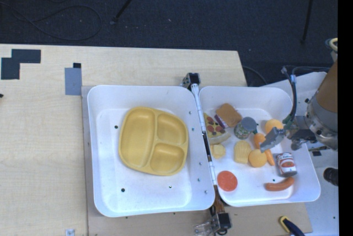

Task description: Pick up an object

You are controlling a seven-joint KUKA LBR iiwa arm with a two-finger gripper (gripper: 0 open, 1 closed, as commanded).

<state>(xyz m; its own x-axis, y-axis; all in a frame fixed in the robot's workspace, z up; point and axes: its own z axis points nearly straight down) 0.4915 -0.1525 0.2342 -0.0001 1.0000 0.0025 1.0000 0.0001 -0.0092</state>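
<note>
— Camera view first: what do the bins hold?
— The left bin (pixel 99 174) holds a yellow divided plate (pixel 153 140). The right bin (pixel 309 188) holds toy food: a red disc (pixel 227 180), a sausage (pixel 278 184), a small can (pixel 285 164).
— Surroundings?
— A pale wooden bench (pixel 38 146), with dark carpet (pixel 165 3) beyond.
— The gripper (pixel 271 140)?
— Low over the right bin, just beside an orange ball (pixel 257 159); whether it grips anything, I cannot tell.

objects: toy foods, loose cluster | red disc (pixel 227 180) | can (pixel 285 164) upright | sausage (pixel 278 184) flat | all right of yellow tray (pixel 153 140)
</note>
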